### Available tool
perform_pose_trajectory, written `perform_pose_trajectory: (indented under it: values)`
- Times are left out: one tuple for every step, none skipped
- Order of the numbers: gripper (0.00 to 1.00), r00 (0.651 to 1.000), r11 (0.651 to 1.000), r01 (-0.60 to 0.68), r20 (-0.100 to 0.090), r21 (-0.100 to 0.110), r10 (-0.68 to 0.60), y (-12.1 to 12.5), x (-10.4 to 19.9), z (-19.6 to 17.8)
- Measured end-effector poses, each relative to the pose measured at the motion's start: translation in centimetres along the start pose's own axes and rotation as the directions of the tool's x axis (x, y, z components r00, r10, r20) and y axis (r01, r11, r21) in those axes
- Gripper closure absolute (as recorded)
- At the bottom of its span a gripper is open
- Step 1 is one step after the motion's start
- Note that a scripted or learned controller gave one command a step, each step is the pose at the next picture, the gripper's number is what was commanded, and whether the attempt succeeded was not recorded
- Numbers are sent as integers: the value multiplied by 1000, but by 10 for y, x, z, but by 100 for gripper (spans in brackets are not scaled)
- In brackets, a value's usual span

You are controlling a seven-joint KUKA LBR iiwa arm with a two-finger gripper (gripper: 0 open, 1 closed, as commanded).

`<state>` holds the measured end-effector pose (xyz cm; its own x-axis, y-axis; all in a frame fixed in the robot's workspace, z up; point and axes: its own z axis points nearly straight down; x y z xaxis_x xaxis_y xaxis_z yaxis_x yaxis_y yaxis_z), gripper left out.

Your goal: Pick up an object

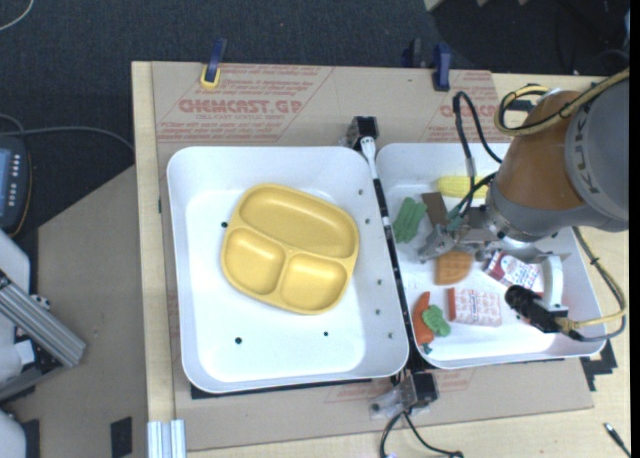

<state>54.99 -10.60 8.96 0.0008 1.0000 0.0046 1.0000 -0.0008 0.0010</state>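
jaws (443,239) hang low in the right bin (590,276), down among the small items, and whether they're parted or pinched can't be told from up here. just beside them sit a green piece (408,218) and an orange piece (453,267), with a red-and-white packet (475,307) nearer the front wall. over in the left bin (200,276) a yellow divided tray (289,248) lies flat on the counter (160,106) side.
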Motion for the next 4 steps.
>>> perform_pose_trajectory:
  values:
    - [100,1000,1000,-1,4,1,1,-1,-1,-10]
    - [100,1000,1000,1,6,-4,-1,-1,-2,-53]
    - [100,1000,1000,1,7,-6,-1,-3,-9,-114]
    - [100,1000,1000,2,6,-4,-2,-2,-9,-137]
